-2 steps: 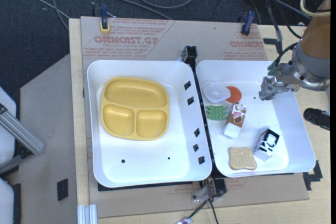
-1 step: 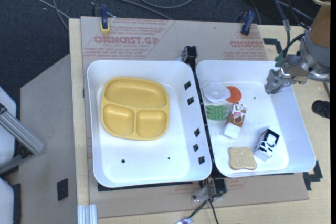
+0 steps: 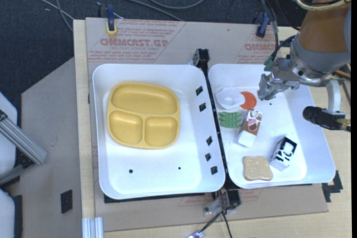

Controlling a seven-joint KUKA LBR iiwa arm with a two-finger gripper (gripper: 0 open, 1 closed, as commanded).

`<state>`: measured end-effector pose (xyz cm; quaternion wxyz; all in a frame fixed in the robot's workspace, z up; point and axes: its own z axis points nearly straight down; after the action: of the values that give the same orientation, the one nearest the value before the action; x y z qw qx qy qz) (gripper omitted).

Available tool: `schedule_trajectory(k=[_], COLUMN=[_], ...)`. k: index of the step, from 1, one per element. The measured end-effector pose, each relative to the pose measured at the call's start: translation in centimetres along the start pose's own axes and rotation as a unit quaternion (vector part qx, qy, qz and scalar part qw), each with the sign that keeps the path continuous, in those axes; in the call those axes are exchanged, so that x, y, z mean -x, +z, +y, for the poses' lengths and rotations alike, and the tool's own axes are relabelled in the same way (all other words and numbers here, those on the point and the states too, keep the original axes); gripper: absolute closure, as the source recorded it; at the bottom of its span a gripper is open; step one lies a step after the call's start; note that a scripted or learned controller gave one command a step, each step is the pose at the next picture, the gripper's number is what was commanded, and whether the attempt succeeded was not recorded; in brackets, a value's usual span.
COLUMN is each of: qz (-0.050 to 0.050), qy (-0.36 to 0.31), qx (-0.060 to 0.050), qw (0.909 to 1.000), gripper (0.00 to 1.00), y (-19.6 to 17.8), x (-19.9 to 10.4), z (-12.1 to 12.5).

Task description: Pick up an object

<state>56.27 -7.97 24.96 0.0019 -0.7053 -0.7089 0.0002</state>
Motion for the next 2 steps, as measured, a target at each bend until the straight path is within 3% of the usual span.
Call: schedule_trajectory(k=[1, 2], qz=[0.0, 0.0], qy=[-0.001, -0.001], qx=[0.002, 0.0], qw=[1.0, 1.0], gripper=[1.0, 1.0], y=[0.6, 1.0], x=[-6.2, -12.0], z=[1.5, 1.4])
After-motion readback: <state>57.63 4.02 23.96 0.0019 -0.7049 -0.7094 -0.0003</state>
